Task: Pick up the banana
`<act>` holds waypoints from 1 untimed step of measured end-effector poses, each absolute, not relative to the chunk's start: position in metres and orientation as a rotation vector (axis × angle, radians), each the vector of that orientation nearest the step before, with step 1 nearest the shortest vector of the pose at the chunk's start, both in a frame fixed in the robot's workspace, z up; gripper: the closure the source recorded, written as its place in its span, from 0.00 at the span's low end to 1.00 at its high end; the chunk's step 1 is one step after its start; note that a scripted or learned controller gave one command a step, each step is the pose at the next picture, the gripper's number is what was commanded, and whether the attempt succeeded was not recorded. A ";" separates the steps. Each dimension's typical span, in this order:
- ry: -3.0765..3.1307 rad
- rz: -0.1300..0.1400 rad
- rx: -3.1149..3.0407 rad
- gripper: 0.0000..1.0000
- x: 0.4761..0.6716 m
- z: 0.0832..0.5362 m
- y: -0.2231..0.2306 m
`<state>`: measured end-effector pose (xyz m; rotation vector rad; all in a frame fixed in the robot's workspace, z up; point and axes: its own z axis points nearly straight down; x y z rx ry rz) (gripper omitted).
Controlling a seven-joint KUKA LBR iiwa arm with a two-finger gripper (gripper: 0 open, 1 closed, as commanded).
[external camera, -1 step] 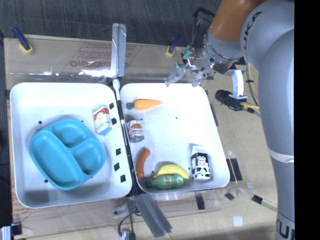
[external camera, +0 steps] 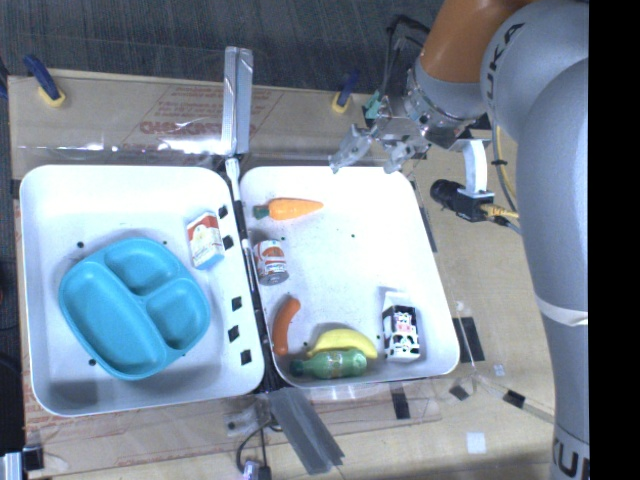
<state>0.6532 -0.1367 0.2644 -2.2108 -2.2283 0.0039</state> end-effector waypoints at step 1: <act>-2.504 0.003 -1.891 0.00 0.595 0.182 -0.123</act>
